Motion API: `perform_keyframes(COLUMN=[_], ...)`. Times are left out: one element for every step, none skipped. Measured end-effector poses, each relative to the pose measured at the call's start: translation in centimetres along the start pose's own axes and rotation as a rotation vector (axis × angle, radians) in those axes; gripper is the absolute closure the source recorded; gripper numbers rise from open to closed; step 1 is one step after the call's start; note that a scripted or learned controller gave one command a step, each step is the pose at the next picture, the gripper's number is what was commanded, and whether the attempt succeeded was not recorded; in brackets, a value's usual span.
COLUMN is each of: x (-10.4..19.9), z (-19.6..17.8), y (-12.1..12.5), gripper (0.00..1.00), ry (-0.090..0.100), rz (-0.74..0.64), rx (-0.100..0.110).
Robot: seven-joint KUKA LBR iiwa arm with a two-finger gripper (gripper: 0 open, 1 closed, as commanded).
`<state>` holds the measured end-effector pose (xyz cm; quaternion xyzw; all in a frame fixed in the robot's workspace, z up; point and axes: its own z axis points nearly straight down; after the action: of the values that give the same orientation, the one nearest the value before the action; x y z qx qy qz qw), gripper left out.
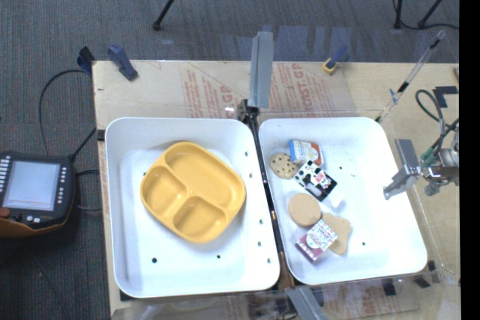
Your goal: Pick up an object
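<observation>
Lying in the right bin (375, 133), a black-and-white spotted packet (315, 180); whether the gripper (401, 180) is closed, I cannot tell.

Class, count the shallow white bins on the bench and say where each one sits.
2. One shallow white bin sits on the left, holding a yellow divided plastic tray; the other white bin sits on the right, holding small snack items.

Cardboard-topped bench (300, 90), left bin (120, 236), right bin (390, 236) side by side
</observation>
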<state>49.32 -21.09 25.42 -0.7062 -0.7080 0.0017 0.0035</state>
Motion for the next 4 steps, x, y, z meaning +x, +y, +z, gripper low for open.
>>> perform_keyframes(x=[1.3,7.6,8.7,11.0], z=[7.9,14.3,15.0,16.1], y=[11.0,11.9,9.7,15.3], gripper=[0.00,0.00,0.00,0.00], ry=[0.001,-0.006,-0.011,-0.006], rz=[0.025,-0.052,0.018,-0.029], rx=[0.005,-0.015,-0.048,-0.022])
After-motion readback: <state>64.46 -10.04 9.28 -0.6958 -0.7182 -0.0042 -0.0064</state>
